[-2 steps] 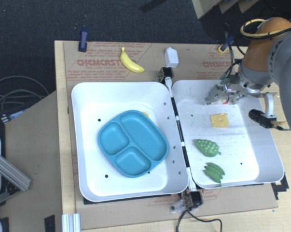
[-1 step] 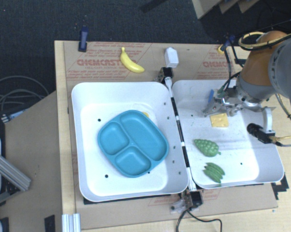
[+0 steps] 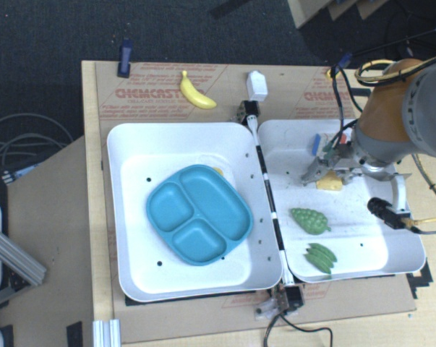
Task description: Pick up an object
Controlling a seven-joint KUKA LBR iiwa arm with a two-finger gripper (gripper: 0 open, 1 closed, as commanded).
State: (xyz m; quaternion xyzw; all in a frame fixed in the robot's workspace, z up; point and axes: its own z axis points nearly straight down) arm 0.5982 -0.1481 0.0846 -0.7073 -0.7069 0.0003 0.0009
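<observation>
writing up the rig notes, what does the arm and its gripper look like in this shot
The arm is a thick, rounded grey body with a broad orange band above the wrist. Thin cables, yellow and dark, loop around it near the top. The gripper is small, metallic grey, with a bit of blue and green at its base.

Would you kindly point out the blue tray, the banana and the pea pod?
Blue tray (image 3: 197,214): camera view, centre where its compartments meet.
Banana (image 3: 196,92): camera view, middle of its curve.
Pea pod (image 3: 321,256): camera view, middle of the pod.
</observation>
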